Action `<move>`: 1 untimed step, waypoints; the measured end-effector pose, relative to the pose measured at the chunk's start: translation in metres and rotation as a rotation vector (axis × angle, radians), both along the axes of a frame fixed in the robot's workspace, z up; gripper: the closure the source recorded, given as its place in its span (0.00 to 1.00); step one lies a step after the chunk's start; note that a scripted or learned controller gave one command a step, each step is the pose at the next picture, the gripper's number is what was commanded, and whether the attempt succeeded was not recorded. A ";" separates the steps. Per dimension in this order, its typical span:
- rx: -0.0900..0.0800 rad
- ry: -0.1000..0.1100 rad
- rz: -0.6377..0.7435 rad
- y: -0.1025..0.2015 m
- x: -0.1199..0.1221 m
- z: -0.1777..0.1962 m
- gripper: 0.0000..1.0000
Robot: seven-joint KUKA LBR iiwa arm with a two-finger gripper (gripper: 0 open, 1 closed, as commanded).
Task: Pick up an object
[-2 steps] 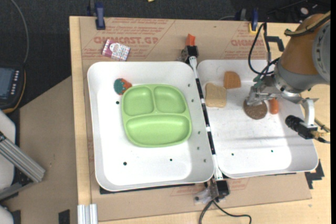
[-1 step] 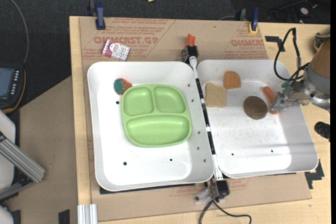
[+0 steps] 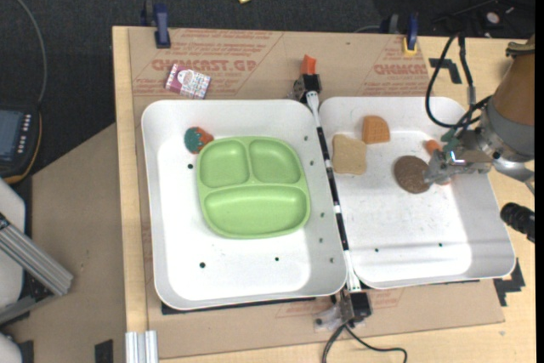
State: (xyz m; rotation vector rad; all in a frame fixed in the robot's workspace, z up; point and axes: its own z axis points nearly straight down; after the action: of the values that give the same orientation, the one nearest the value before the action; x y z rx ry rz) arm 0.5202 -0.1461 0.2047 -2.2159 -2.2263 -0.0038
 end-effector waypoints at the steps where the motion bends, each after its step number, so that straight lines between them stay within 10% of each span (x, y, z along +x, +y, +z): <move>1: 0.002 0.003 0.004 0.077 0.012 -0.011 1.00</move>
State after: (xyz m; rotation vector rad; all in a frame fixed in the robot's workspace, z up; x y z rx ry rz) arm 0.5317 -0.0690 0.1935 -2.2094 -2.2282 -0.0023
